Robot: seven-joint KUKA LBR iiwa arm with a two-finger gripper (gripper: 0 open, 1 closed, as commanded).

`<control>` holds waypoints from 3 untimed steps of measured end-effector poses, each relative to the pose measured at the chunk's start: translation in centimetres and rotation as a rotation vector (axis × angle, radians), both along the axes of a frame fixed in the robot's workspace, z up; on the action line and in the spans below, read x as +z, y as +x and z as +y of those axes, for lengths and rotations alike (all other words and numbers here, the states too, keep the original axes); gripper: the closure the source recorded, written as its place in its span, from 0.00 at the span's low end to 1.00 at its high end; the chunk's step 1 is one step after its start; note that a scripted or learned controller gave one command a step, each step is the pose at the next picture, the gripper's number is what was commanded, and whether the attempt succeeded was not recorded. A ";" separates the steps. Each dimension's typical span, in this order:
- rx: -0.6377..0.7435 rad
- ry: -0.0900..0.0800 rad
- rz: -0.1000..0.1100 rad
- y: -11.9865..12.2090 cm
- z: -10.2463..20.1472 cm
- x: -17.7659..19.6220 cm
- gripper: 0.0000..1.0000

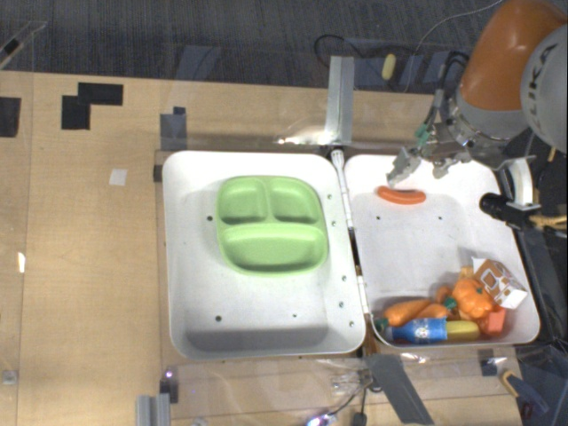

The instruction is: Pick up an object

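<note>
An orange sausage-shaped toy [401, 195] lies alone at the back of the right bin [417, 247]. My gripper [421, 167] hangs just above and behind it, by the bin's back wall. Its fingers are spread open with nothing between them. In the bin's front right corner is a pile: a carrot [408, 310], a blue can [422, 330], a yellow piece [462, 329], an orange pepper-like toy [471, 300], a white and orange carton [495, 280] and a small red block [495, 322].
A green divided plate [271, 223] sits in the middle of the left bin [195, 300]. A metal post [341, 105] stands behind the wall between the bins. Black marks [89, 103] are on the bench at the far left.
</note>
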State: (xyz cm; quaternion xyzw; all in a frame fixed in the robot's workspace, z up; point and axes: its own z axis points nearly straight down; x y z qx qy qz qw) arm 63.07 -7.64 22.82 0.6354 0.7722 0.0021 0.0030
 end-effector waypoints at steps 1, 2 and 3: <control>0.037 0.000 0.004 0.1 -2.5 -11.7 0.00; -0.106 0.001 0.002 -4.4 -3.5 -10.3 0.00; -0.107 0.001 0.001 0.4 -1.1 -10.8 0.00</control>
